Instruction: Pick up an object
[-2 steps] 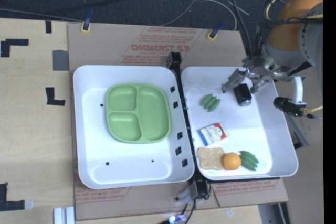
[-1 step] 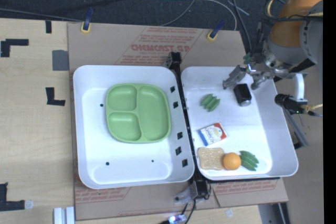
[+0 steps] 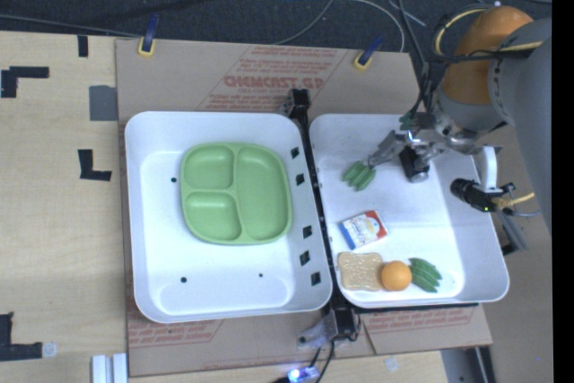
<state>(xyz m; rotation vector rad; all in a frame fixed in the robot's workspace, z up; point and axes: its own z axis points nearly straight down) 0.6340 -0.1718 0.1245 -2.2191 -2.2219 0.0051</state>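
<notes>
1. Grey arm [image 3: 529,103] with its orange band, the nearest thing to the lens, reaches in at the far right of the green plate [image 3: 238,193], its wrist bent down towards the bins.
2. Pale wood surface [image 3: 54,220] spreads out to the plate's left and carries the whole setup.
3. Brown cardboard sheet [image 3: 269,76] lies under both bins and shows as a strip above the plate.
4. Left bin [image 3: 148,148], white and shallow, holds the plate near its middle.
5. Right bin [image 3: 430,211] sits just right of the plate's bin, the two touching along a dark seam.
6. Three-section green plate lies flat.
7. Jaws stand apart low in the right bin, level with the plate's upper edge. One finger [image 3: 386,150] slants towards the plate; the other points down, well right of it.
8. Slice of bread [image 3: 359,270] lies to the plate's lower right, near the right bin's front wall.
9. Small white, blue and red carton [image 3: 363,229] lies right of the plate's lower edge, just above the bread.
10. Green pods [image 3: 359,176], the nearest loose item to the plate, sit at the tip of the slanted finger, not clasped; whether they touch it cannot be told.
11. Second green pod bunch [image 3: 427,274] lies furthest right of the plate along the front wall.
12. Orange [image 3: 395,275] rests between the bread and that bunch, touching the bread.
</notes>
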